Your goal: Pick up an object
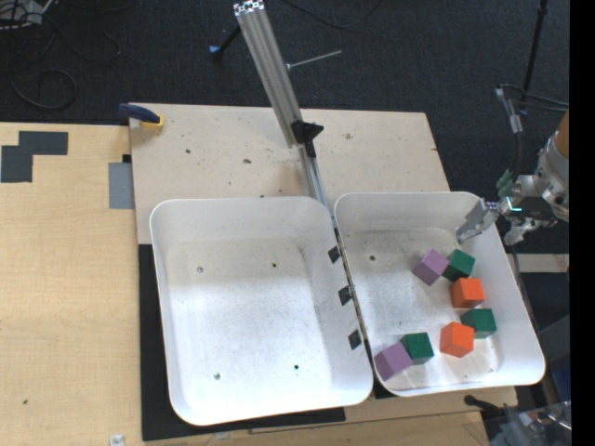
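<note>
The right bin holds several small blocks. A purple block touches a green block, and an orange block lies just below them. Lower down are a green block, an orange block, a green block and a purple block. My gripper hangs over the bin's far right corner, above and to the right of the upper green block. It is open, with nothing between its fingers.
The left bin sits beside the right one, split from it by a shared rim with black clips. A slanted aluminium pole rises behind the bins. A blue and yellow clamp lies at the bench's far left corner.
</note>
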Motion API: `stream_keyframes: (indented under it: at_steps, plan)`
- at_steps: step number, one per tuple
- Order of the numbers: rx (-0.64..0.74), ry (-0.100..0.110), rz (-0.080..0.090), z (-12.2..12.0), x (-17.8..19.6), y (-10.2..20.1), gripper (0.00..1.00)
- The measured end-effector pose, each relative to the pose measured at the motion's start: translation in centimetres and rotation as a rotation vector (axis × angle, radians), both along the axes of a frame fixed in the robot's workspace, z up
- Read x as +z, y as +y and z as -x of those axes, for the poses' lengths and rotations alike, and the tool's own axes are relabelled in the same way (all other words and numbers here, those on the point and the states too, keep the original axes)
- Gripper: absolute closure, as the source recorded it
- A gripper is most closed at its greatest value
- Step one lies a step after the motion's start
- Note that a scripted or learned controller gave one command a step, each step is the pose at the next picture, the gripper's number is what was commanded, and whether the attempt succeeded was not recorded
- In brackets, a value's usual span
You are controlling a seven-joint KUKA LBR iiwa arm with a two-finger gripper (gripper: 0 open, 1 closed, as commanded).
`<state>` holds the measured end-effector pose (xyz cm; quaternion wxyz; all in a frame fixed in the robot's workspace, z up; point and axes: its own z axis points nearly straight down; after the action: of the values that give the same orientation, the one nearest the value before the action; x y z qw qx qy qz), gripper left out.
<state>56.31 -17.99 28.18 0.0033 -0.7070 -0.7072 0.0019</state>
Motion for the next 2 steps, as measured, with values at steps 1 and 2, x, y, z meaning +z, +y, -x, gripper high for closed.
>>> stream_keyframes:
  at_steps: [1, 2]
  plan:
    - [0.000, -0.005, 0.001, -0.1, 0.2, 0.0, 0.00]
    - [-0.001, 0.001, 0.000, -0.5, -5.6, -0.7, 0.00]
